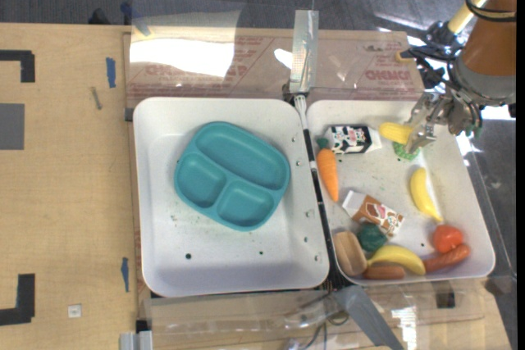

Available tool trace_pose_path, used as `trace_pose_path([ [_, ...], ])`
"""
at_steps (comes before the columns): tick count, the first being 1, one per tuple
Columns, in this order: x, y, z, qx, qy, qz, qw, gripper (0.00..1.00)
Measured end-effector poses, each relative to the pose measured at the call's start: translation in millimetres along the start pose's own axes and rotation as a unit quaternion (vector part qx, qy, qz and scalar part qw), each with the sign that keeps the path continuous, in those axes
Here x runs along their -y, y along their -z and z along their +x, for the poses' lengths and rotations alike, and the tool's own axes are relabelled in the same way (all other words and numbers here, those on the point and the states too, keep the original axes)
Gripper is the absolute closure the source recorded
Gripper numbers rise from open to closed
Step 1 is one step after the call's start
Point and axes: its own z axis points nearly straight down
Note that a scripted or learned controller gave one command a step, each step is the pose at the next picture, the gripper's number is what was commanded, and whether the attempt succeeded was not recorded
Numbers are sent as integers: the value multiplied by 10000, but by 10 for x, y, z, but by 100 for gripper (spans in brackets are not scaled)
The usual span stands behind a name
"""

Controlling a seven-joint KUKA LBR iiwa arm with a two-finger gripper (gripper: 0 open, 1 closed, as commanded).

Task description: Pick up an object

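Wooden table with two bins; we see the claw over the right bin's far corner, finger state unclear. Banana beside it: we judge it light, rigid, slippery; grasp mid-body.

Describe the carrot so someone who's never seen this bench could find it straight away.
Look in the right-hand white bin, along its left wall beside the divider. The carrot lies there lengthwise, just below a black-and-white carton. It is the only long orange tapered piece; the bananas nearby are yellow.

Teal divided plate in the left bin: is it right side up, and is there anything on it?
Right side up and bare: the teal divided plate shows its three recessed compartments facing up, with nothing in them. It lies flat in the left white bin.
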Motion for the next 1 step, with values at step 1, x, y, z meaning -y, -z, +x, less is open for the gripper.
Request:
trace_pose_path([
  [1,0,-19,8,-17,1,0,10000,0],
])
